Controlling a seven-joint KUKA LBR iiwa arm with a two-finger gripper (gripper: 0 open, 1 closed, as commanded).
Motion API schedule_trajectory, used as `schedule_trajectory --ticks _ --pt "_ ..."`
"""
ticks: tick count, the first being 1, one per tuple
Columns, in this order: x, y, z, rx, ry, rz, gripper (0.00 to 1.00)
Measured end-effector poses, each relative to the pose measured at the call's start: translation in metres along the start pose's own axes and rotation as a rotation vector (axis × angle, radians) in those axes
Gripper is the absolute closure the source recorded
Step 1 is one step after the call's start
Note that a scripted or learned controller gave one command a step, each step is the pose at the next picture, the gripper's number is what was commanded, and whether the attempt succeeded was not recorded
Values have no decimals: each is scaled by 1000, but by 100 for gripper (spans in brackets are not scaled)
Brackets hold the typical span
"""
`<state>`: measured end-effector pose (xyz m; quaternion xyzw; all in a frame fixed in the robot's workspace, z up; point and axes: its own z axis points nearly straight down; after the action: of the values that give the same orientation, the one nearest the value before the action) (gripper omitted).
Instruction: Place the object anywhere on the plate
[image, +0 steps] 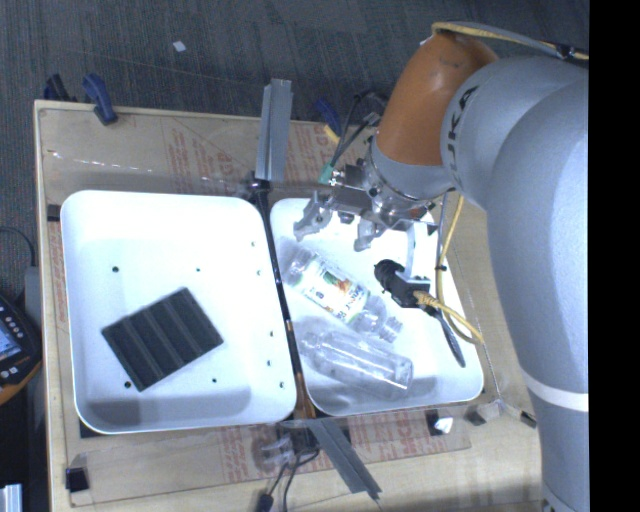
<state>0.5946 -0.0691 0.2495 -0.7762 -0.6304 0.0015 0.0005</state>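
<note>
**A:** How do the fingers stand?

**B:** The gripper has its fingers spread wide with nothing between them. They hang over the far end of the right bin.

**A:** And the thing to move?

**B:** A labelled bottle lies on its side just below the fingertips, at a slant to them. It is the nearest thing, so I take it for the target. Further out, toward the near rim, a larger clear bottle also lies flat. It is close beside the first, but the clear plastic hides whether they touch.

**A:** The plate?

**B:** The black ribbed plate is well apart from the fingers, in the left bin beyond the rim the bins share. Nothing lies on it.

**A:** What could go wrong?

**B:** I see three risks.
- **The grasp:** The bottle looks round and slick. If the fingers close across it off-centre or along its slant, it may roll or squirt out.
- **The descent:** If the gripper comes down slightly off, a fingertip lands on the bottle instead of beside it. The larger bottle could also get nudged or pinched along with it.
- **The release:** The plate covers only part of its bin. A round bottle let go carelessly may roll off the ribs onto the white floor.
</note>
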Motion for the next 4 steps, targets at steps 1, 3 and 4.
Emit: schedule_trajectory --ticks 1,3,4 --pt "-40 -52 93 2 2 -260 0" --pt "-61 -101 151 -34 -17 -111 0" --pt "-9 -117 58 -1 4 377 0"
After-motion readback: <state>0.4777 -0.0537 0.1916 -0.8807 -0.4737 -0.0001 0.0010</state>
